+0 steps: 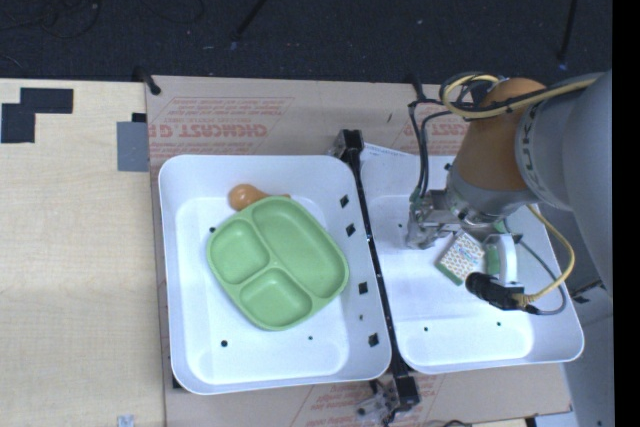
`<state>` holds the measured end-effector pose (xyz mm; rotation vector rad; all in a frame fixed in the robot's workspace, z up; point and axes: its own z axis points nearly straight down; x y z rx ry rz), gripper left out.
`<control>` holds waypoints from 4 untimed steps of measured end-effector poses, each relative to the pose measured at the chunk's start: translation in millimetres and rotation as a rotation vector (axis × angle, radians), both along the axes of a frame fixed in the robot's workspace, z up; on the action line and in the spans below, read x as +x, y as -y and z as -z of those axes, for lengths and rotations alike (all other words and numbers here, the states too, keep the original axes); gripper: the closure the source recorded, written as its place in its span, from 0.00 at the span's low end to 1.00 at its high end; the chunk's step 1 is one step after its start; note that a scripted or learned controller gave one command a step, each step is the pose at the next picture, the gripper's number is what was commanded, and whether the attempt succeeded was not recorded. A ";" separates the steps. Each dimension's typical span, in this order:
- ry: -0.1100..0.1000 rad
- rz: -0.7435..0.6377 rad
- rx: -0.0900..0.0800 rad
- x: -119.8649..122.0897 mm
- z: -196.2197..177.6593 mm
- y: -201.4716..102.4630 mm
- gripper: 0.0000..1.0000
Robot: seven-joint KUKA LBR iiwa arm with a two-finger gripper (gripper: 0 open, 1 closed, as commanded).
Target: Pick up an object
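I am seeing the gripper point(428, 227) hanging low in the right bin point(470, 340) beside a patterned packet point(461, 257), nothing lifted yet, claw state unclear.

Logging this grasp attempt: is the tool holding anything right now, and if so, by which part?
It cannot be told. The tool is low in the right bin, beside a small patterned card, but the view shows nothing clearly in its grip.

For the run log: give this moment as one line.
arm: over right bin | gripper: low, beside patterned card | left bin: green divided tray, orange object | grasp: not evident
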<state>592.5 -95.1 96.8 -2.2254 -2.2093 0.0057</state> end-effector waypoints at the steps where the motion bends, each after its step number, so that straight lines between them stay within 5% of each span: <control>1: 0.007 -0.004 -0.001 5.7 -43.6 2.3 1.00; 3: 0.011 -0.008 -0.002 14.1 -167.8 8.6 1.00; 4: 0.004 -0.010 0.000 3.7 -172.0 -41.4 1.00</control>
